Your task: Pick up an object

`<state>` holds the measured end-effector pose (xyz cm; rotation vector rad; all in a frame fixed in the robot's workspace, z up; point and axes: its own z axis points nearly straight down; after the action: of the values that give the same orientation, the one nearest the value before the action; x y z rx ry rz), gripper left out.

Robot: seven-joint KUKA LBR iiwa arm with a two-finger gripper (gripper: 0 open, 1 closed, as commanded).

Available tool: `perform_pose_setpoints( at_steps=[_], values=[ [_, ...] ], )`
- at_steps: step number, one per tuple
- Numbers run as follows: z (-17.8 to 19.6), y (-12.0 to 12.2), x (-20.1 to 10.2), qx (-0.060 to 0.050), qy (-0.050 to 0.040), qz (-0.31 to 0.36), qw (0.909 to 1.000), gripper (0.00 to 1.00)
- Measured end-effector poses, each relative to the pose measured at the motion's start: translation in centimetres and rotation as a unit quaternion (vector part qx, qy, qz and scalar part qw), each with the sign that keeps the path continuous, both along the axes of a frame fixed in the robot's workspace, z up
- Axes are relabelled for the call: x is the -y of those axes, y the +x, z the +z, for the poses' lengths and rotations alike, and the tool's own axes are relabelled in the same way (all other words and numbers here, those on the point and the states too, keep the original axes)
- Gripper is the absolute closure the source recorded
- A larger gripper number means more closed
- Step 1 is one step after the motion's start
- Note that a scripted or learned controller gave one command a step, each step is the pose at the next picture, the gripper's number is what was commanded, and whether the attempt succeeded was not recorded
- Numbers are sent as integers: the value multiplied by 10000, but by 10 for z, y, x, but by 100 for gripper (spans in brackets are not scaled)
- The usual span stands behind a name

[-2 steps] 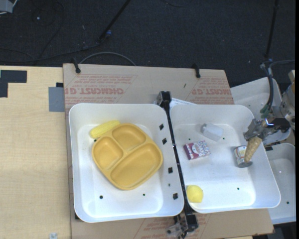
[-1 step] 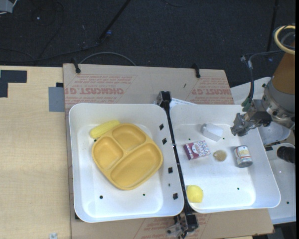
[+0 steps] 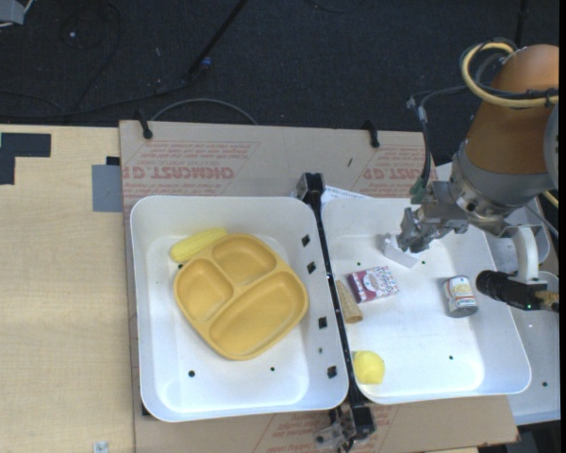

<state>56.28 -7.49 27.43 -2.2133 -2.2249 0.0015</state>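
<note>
Partly hidden by wrist, jaws (image 3: 413, 237) over right bin (image 3: 509, 366), grip state unclear, yellow banana (image 3: 196, 244) half behind tray (image 3: 241, 295).

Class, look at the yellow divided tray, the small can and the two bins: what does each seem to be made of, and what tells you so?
Tray: likely moulded plastic, matte yellow, with smooth rounded compartment walls.
Can: probably metal, judging by its bright silvery top; a label wraps its side.
Bins: seemingly thin white plastic, faintly glossy, with rounded corners and rolled rims.
</note>
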Motion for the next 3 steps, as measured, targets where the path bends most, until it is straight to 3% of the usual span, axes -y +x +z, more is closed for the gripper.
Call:
perform_pose_setpoints(
  at_steps=[3],
  values=[
    [-17,29,-136,2,-10,-10,10000,100]
  ],
)
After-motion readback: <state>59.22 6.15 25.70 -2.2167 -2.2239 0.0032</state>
